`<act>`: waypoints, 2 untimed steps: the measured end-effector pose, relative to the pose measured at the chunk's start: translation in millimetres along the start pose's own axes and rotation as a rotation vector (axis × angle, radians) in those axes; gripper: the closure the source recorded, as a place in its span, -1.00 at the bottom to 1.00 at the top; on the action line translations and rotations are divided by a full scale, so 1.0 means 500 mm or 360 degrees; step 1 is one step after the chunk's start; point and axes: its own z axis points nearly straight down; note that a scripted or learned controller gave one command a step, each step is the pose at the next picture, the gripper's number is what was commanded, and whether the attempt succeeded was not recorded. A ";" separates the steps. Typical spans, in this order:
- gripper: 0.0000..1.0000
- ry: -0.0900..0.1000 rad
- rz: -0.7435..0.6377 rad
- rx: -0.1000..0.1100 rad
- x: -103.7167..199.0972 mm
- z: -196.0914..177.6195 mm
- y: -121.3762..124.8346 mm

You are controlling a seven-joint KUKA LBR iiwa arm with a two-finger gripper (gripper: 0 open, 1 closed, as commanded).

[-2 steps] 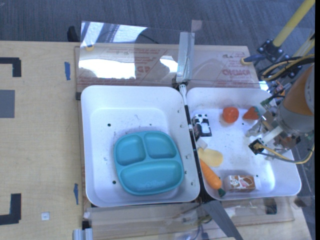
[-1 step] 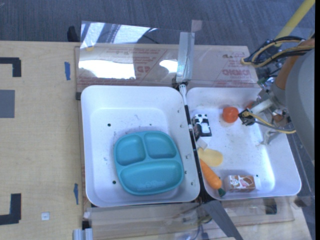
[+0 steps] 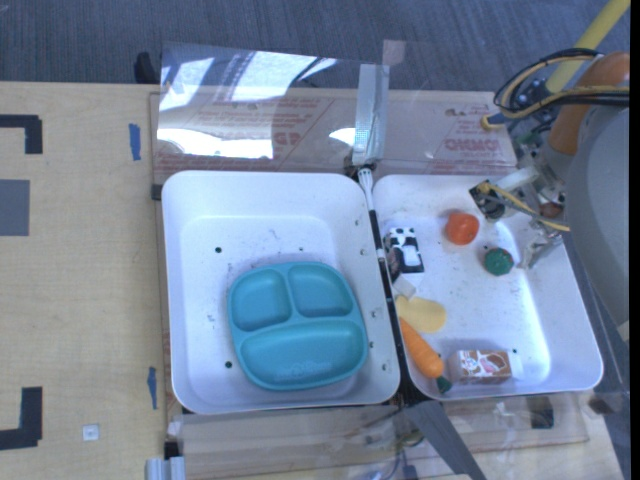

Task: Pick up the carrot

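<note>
Carrot (image 3: 421, 349) lying at lower left of the right bin (image 3: 560, 353), against its wall, beside a yellow piece (image 3: 426, 314) and small bottle (image 3: 483, 365). Gripper (image 3: 520, 203) at upper right, over the bin's edge. Cannot tell finger state.

floor (image 3: 300, 8): dark grey carpet across top of frame | table (image 3: 70, 268): pale wood at left, black corner marks, blue tape bits | clear panel (image 3: 250, 108): upper centre, glare from overhead light | cardboard (image 3: 440, 133): upper right, red print

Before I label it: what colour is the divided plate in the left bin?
Teal blue; the divided plate shows best in the camera view.
</note>
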 end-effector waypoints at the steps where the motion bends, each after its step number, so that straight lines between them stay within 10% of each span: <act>1: 1.00 0.0010 -0.0006 -0.0023 0.002 -0.015 0.003; 2: 1.00 0.0035 0.0075 -0.0049 -0.033 0.004 -0.218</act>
